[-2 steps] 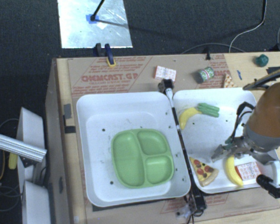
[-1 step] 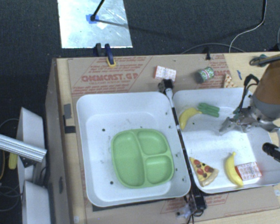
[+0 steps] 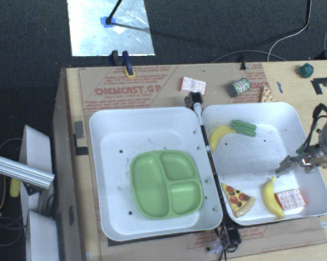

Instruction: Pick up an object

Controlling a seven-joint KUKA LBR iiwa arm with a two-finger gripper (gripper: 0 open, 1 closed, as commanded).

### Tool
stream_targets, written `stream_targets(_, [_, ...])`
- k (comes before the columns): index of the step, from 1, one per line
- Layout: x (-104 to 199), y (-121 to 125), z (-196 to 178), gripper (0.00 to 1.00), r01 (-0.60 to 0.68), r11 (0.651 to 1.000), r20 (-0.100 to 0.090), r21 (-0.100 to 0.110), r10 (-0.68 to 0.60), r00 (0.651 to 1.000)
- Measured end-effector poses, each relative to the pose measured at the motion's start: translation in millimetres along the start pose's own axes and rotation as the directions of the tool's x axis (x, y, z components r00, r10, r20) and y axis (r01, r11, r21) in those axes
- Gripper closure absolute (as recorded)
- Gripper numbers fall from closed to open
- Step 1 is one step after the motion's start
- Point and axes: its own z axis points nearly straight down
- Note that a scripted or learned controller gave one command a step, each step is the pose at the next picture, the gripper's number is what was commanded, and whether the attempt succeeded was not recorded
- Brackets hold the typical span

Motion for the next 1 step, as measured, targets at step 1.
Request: stream_targets(1, [66.4, -1.7, 68.3, 0.0, 0.002, 1.0, -0.002, 0.001, -0.002, 1.0])
